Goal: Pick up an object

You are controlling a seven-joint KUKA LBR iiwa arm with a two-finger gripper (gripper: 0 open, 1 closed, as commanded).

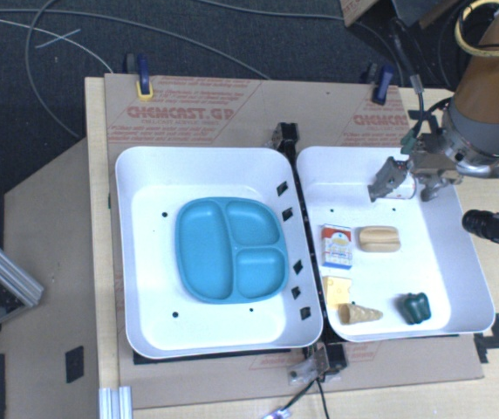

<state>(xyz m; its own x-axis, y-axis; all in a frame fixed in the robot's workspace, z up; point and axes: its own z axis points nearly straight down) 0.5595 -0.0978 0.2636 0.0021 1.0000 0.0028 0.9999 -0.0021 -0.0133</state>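
My end effector (395, 182) hovers over the right bin's (459, 260) far end; I cannot tell its state. Nearer lie a bread roll (378, 238), carton (337, 247), cheese (338, 290) and green pepper (415, 307).

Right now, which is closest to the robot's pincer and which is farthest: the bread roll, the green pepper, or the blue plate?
Measured from the pincer in the camera view:
1. Bread roll, just below it in the right bin.
2. Green pepper, at that bin's near right corner.
3. Blue plate, over in the left bin.
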